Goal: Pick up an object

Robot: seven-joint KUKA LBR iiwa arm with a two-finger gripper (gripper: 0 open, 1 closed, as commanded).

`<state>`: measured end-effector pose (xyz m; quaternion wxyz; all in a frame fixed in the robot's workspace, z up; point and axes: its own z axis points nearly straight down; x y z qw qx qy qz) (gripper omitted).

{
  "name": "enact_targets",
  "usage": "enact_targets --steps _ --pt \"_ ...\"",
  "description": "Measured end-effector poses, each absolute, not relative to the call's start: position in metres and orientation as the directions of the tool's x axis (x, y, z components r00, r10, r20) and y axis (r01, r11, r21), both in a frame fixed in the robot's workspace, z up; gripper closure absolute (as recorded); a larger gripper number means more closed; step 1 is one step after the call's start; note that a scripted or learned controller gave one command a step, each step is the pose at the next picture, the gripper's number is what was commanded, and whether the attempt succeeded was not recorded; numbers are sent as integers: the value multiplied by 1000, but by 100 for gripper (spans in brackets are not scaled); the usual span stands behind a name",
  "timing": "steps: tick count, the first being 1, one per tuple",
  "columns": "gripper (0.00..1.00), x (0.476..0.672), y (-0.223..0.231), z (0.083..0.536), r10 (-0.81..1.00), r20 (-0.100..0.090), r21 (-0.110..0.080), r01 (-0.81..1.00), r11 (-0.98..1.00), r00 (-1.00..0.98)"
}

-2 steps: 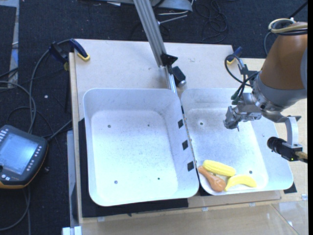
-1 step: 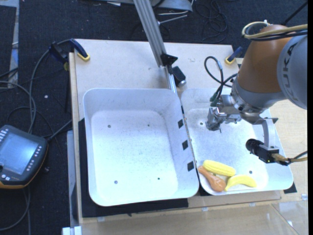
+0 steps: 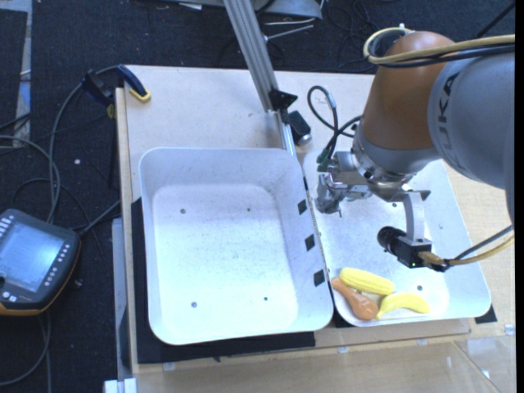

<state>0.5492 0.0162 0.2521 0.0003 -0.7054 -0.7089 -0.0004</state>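
Observation:
Three toy foods lie in the near corner of the right bin point(image 3: 467, 289): a yellow corn cob point(image 3: 367, 281), an orange carrot-like piece point(image 3: 356, 300) just in front of it, and a yellow banana point(image 3: 404, 304) to their right. My gripper point(image 3: 330, 196) hangs below the orange band of the arm, over the left side of the right bin, close to the wall shared with the left bin. It sits well behind the foods, apart from them. Nothing shows in its grasp.
The left bin point(image 3: 164, 244) lies beside the right one. An aluminium rail point(image 3: 254, 43) slants up from the bins' back edge. A black unit point(image 3: 401, 246) on a cable hangs from the wrist. A teach pendant point(image 3: 33, 260) rests on the floor at left.

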Motion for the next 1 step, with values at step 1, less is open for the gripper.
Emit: enact_targets --steps 1 --pt "100 550 75 253 1000 1 0 1000 6 -6"
